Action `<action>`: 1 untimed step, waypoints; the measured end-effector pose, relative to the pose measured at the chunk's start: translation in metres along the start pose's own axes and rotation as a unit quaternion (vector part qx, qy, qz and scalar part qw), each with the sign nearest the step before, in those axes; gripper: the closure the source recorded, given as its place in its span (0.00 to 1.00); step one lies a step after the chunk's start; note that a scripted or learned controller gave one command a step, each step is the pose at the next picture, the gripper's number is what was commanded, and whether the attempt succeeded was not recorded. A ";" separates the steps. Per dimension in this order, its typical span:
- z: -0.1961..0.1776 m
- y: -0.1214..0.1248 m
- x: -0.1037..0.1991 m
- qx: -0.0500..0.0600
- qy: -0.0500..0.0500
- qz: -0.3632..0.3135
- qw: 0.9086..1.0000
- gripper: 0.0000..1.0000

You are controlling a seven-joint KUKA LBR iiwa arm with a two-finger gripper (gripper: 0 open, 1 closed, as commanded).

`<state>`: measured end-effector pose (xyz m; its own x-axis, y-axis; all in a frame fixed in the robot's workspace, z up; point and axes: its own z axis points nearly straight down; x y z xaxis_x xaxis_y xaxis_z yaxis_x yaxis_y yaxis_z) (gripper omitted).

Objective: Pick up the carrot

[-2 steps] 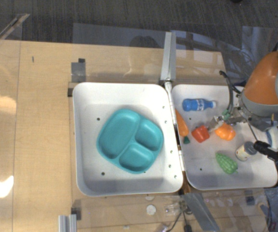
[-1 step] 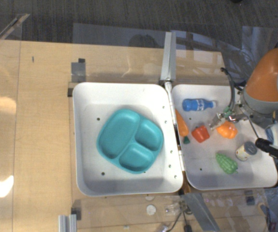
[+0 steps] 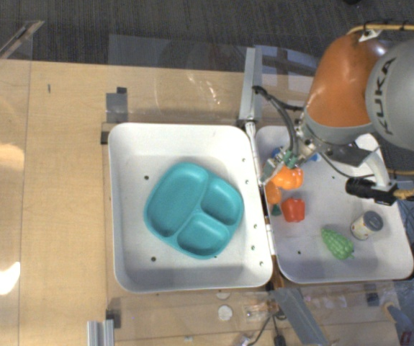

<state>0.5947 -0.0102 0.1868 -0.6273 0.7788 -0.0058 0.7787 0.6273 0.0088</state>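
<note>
The pale wooden desk (image 3: pixel 48 193) carries two white bins side by side. The left bin (image 3: pixel 127 265) holds a teal divided plate (image 3: pixel 194 209) lying near its middle, with nothing on it.

Just across the shared wall, the right bin (image 3: pixel 394 265) has the small things. An orange piece, which I take to be the carrot (image 3: pixel 273 192), lies against the bin's left wall, with a rounder orange thing (image 3: pixel 288 179) touching it on the far side; at this size I cannot tell for sure which of the two is the carrot. Just nearward of them sits a red pepper-like piece (image 3: pixel 293 209). Toward the bin's near right part are a green knobbly vegetable (image 3: pixel 338 243) and a small round can (image 3: pixel 365 225).

The hand (image 3: pixel 287 161) hangs directly over the orange pieces at the bin's far left part, below the orange band of the arm (image 3: pixel 351 78). Whether it is spread or pinching anything I cannot tell.

By my reading, this is the approach or grasp step; nothing looks lifted. The next move calls for a careful closing on the carrot alone, close to the wall, without catching its neighbours.
</note>
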 end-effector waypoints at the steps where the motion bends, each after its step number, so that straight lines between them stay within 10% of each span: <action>1: -0.005 -0.042 0.109 0.002 0.002 0.046 0.999 1.00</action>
<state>0.4937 0.0482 0.1911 -0.5529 0.8333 -0.0020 0.8332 0.5529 0.0060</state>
